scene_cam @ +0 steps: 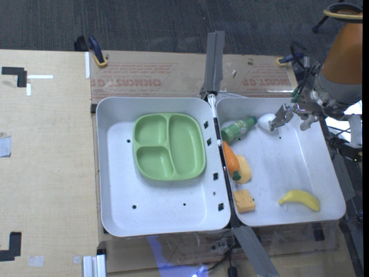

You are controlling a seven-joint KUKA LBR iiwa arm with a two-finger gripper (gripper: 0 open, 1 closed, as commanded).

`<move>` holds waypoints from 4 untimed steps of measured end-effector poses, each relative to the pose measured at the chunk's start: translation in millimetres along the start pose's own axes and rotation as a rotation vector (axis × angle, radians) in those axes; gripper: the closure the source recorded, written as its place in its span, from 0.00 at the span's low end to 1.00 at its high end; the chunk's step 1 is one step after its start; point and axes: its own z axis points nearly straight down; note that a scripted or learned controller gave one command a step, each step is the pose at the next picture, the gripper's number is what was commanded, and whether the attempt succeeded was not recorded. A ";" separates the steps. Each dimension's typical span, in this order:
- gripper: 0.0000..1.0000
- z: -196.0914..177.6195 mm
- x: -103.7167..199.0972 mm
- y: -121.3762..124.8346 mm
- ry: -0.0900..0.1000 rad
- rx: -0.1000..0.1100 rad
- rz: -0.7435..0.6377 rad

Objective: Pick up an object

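Two white bins sat side by side; the left bin (109,154) held a green divided plate (169,146). In the right bin (300,172) lay a green bottle (237,128), a small white object (266,121), a carrot (230,158), and a banana (300,200). The gripper (282,119) hovered beside the white object; whether its fingers were spread or closed could not be told. A good grasp would probably need it centred over that object before descending.

One fixed cam, mounted above the bench (46,172), looking down at a slant from the front. Mid-distance: both bins fit whole, left bin (115,212) approx. centre frame, right bin (323,172) toward the right side. Dark floor shows along the top. Arm (345,56) comes in at upper right.
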 end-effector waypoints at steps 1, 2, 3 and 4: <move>0.00 109.7 47.4 -48.4 0.000 0.000 0.209; 0.00 115.5 50.3 -73.3 0.000 0.001 0.222; 0.00 115.5 49.9 -73.3 0.000 0.001 0.222; 0.00 115.5 49.9 -73.3 0.000 0.001 0.222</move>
